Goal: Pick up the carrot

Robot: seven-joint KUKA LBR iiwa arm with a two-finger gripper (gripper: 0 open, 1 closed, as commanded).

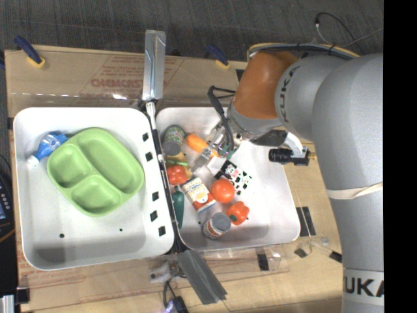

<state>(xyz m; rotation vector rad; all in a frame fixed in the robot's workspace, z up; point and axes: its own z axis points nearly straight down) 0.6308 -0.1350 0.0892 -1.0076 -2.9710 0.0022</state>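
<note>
A: The carrot lies in the right bin, beside the gripper, touching the round green thing.

B: Gripper grasping it?

A: Cannot tell. Crowded neighbours could nudge it aside, or get pinched instead.

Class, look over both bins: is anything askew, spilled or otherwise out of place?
Nothing is spilled. The green plate sits tilted in the left bin, partly covering a blue item. In the right bin, the toys are heaped at its left side, the carrot beside the gripper.
</note>
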